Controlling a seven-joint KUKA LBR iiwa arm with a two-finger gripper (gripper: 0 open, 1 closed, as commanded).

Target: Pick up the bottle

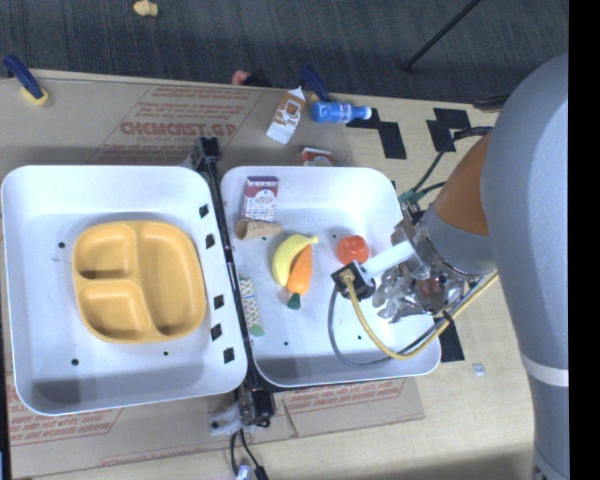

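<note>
A small blue bottle [338, 113] with a clear cap end lies on its side on the cardboard behind the right bin [380, 183], outside both bins. My gripper [395, 296] hangs low over the right side of the right bin, well in front of the bottle and apart from it. A red tomato [353, 247] sits just to the gripper's upper left. A yellow cable loops from the wrist across the bin floor.
The right bin also holds a banana [288, 253] with a carrot [299, 273] on it, a small carton [261, 198], a cone [252, 230] and a thin strip [250, 303]. A yellow divided plate [138, 278] lies in the left bin. Two more small cartons [286, 116] lie near the bottle.
</note>
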